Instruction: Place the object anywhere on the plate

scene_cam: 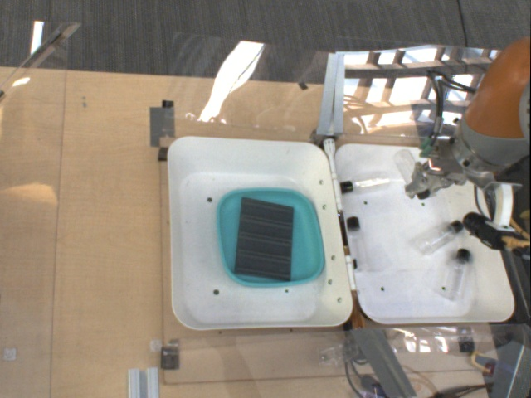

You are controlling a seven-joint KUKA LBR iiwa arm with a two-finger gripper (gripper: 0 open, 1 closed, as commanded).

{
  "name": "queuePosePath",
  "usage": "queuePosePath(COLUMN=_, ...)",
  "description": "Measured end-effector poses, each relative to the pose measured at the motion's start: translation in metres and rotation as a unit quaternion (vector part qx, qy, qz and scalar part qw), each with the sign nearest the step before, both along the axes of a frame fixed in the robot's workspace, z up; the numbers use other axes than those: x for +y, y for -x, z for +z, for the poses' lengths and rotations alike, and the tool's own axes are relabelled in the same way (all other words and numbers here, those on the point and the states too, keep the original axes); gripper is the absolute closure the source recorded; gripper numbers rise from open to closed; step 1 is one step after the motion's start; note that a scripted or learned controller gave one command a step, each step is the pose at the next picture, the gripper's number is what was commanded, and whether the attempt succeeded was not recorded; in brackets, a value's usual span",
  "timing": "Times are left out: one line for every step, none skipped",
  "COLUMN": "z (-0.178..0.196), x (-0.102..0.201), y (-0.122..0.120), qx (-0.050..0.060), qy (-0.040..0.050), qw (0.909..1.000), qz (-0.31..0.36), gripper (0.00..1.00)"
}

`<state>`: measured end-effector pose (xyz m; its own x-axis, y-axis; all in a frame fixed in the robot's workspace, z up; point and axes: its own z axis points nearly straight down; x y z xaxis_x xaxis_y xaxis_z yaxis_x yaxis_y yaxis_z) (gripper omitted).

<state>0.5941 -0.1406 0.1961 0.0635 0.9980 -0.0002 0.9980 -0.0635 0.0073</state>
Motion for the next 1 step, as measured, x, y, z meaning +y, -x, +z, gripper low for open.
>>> queuePosePath(z=0.0171, x=0.0576, y=-0.0001, qx=0.000, qy=0.0001, qw=0.9996, qz=0.027, gripper=1.00)
